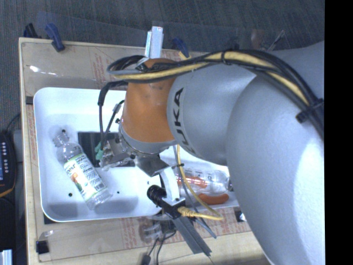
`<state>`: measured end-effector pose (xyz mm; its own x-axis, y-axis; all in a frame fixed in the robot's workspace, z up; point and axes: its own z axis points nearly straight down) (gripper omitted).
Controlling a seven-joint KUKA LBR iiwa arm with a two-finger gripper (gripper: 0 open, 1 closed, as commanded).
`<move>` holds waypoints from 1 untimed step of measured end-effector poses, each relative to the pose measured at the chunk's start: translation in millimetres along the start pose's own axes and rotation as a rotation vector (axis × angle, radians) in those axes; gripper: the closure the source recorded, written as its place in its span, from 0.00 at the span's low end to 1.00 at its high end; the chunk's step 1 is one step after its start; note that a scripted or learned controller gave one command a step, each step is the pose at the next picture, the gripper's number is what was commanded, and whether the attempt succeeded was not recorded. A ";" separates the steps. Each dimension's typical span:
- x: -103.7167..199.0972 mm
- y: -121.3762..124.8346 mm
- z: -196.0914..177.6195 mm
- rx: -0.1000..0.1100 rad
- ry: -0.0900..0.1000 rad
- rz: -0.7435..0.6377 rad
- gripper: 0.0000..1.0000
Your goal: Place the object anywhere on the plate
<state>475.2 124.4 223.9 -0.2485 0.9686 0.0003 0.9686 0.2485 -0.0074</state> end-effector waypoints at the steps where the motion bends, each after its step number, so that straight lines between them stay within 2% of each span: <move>1: -85.5 27.5 -12.8 -0.006 -0.002 -0.194 1.00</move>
<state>523.2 48.5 236.4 -0.4307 0.9025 -0.0006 0.9025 0.4307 -0.0015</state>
